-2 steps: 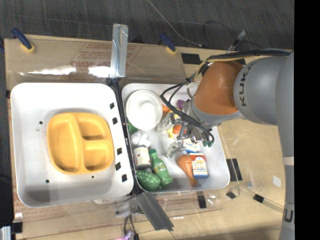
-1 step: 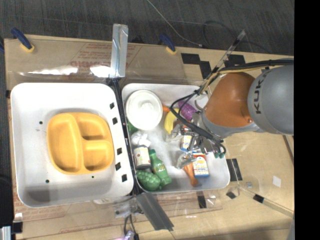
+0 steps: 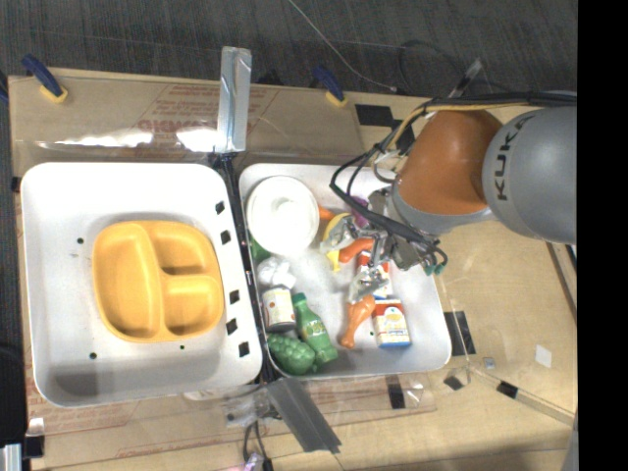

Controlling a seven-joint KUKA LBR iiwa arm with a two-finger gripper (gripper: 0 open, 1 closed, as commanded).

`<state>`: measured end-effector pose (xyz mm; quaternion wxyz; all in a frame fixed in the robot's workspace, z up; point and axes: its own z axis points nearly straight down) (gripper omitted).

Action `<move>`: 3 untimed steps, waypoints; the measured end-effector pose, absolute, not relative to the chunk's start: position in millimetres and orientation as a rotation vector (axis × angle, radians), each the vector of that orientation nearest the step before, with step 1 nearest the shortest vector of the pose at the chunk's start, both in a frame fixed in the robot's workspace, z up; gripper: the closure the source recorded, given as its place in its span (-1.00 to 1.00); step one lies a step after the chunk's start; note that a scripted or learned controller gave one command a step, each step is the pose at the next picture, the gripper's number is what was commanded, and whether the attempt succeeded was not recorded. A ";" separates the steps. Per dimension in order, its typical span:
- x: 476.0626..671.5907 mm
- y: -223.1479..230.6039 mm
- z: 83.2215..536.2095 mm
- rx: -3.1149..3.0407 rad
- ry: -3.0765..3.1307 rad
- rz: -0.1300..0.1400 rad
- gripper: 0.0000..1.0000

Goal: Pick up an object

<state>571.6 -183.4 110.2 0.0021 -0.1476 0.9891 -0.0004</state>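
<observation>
**Arm down in the right bin, reaching for a pick**

I judge this to be the reach-and-grasp step: the arm comes in from the right and bends down over the right bin, its orange band tilted toward the bin's middle. The gripper sits low among the clutter, pointing down near the centre of that bin. I cannot tell how the tool is set; cables and the wrist hide it, so I will not claim anything is held.

The likely targets lie just under and beside it: an orange carrot-shaped toy just near of the gripper, and a small white bottle with a blue and orange label touching the toy's right side. To the left are a green bottle, a green lumpy toy, a brown jar and, at the far end, a white bowl. The left bin carries a yellow divided tray, well apart from the arm.

Next I would want a clean close on one item, then a straight lift. The things crowd together, so the risk I see is nudging a neighbour or clamping two at once
</observation>
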 end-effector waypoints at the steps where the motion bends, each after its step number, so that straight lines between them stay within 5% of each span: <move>1: 551.6 -207.0 93.0 -0.336 3.123 0.003 -1.00; 2: 574.8 -164.9 93.3 -0.390 3.113 0.001 -1.00; 3: 491.4 -193.4 91.8 -0.541 3.095 0.001 -1.00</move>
